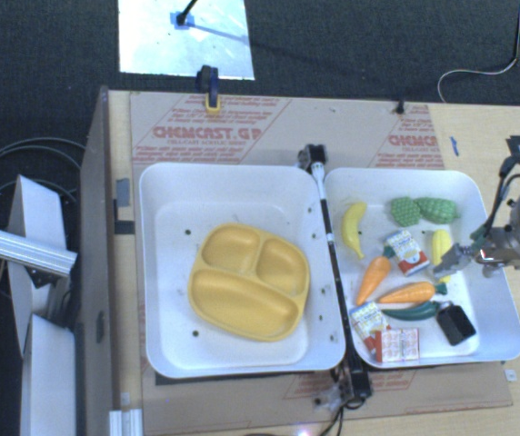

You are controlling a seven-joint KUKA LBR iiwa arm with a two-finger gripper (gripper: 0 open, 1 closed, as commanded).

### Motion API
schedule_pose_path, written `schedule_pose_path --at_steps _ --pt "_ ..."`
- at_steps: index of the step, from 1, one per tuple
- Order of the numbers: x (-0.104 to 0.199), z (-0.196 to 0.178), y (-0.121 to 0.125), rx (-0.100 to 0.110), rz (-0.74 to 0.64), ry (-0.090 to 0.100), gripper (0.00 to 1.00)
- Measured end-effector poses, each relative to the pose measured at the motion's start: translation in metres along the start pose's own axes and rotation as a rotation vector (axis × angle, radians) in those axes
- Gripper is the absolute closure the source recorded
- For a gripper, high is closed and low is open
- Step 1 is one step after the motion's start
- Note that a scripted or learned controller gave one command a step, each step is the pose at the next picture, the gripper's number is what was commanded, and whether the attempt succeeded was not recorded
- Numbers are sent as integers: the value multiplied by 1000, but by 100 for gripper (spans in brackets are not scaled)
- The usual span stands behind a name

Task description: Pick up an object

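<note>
Cardboard-topped bench, two white bins; right bin holds toy food. Gripper at frame's right, can't tell its state. Nearest thing: small yellow piece touching the tip, just up-left of it, long axis roughly vertical; carrots lie further left

Right bin, lower right of frame, holds toy food: a banana at upper left, two green pieces above, two carrots mid-bin, a dark green pod, small packets below, and a black block.
</note>
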State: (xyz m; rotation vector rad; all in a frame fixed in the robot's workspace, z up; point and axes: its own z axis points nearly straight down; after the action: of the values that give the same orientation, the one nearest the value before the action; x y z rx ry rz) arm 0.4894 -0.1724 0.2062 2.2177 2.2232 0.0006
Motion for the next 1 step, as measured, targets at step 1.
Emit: schedule_pose_path --at_steps 1 --pt "63 105 2 -16 2 -5 0"
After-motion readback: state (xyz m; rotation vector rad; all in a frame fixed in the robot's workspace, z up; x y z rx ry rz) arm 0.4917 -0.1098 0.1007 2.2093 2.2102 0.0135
